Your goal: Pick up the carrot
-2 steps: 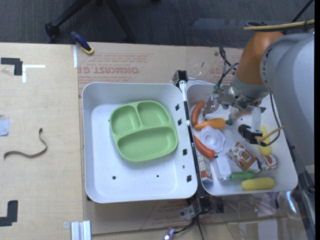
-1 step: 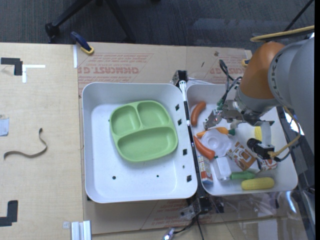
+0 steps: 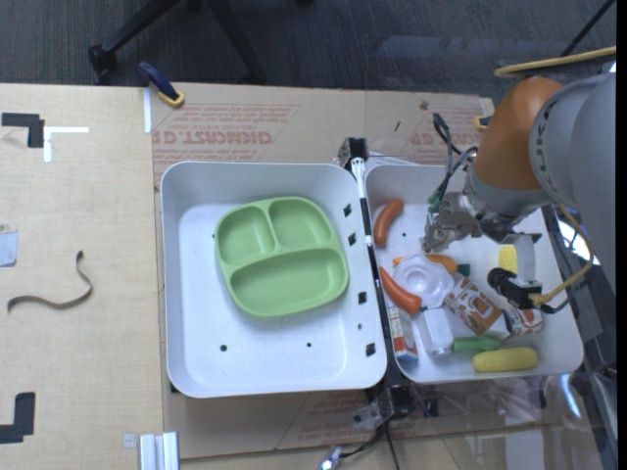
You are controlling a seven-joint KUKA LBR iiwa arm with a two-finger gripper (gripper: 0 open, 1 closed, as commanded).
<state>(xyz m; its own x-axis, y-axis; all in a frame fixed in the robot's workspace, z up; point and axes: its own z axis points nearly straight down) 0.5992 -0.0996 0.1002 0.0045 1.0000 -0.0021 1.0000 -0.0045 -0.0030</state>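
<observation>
The slim orange carrot is lying near the left wall of the right-hand shallow white bin, tilted, its upper end pointing toward the far rim. Nothing is touching it. I am reaching in from the right, my grey arm with its orange band bending down over the bin's far half, and my tool is hanging just to the right of the carrot, apart from it; whether it is released or clenched I cannot tell.

Mirrored red lettering is showing on the brown cardboard sheet beneath the bins, too reversed and faint for me to read surely.

Around the carrot, the right bin is also holding a curved orange piece, a clear round plastic lid, a brown-and-white packet, a green pod-like toy and a yellow corn cob near the front wall. The left-hand white bin is carrying a light green divided plastic plate. The pale wooden worktop is bearing a thin brown curl of cord.
</observation>
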